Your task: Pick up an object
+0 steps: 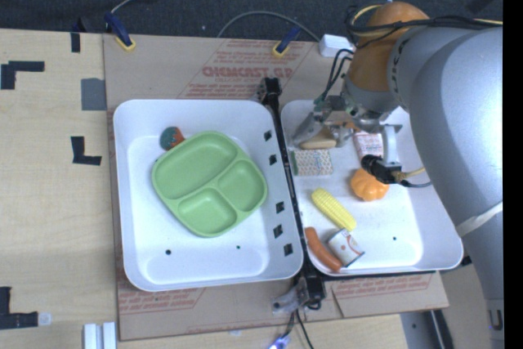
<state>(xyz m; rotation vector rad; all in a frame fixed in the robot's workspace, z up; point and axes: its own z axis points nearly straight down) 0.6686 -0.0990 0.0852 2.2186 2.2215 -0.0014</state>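
Altogether one corn cob [333, 209]; one sausage [320, 250]

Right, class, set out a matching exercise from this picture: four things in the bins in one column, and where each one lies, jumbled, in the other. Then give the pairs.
Things:
1. green divided plate
2. corn cob
3. orange fruit
4. small can

Places:
A. right bin, by its near edge, beside the sausage
B. left bin, in the middle
C. right bin, in the middle, lying at a slant
D. right bin, close under the arm's wrist

Pairs: 1-B, 2-C, 3-D, 4-A
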